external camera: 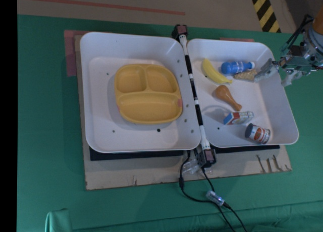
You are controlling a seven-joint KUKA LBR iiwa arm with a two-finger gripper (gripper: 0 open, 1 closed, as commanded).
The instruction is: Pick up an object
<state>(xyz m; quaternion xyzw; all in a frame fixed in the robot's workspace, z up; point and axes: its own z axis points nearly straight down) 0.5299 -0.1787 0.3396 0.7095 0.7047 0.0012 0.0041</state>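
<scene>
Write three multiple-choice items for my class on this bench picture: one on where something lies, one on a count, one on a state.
1. Where does the yellow divided plate lie?
A. in the left bin
B. in the right bin
C. on the green cloth

2. How many compartments does the plate have?
A. two
B. three
C. five

3. How does the banana stand to the pincer?
A. gripped by it
B. touching it
C. apart from it, lying in the right bin

Answers:
1. A, since the plate sits on the floor of the left bin.
2. B, as two small wells sit above one long well.
3. C, because the banana lies near the bin divider while the pincer is at the right bin's far right rim.
</scene>
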